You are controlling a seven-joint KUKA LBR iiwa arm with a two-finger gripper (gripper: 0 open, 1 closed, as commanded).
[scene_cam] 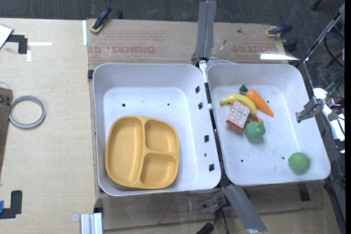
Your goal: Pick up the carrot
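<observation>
The orange carrot (259, 102) lies in the upper middle of the right bin (285, 82), its green top pointing up-left. A yellow banana (235, 99) touches its left side. Just below them a red-and-white carton (238, 116) lies against a green round fruit (255, 130).
A green ball (299, 161) rests near the right bin's front right corner. The left bin (142, 82) holds a yellow divided plate (143, 151). A tape roll (26, 112) lies on the bench at far left. Metal brackets (311, 110) and cables crowd the right bin's right rim.
</observation>
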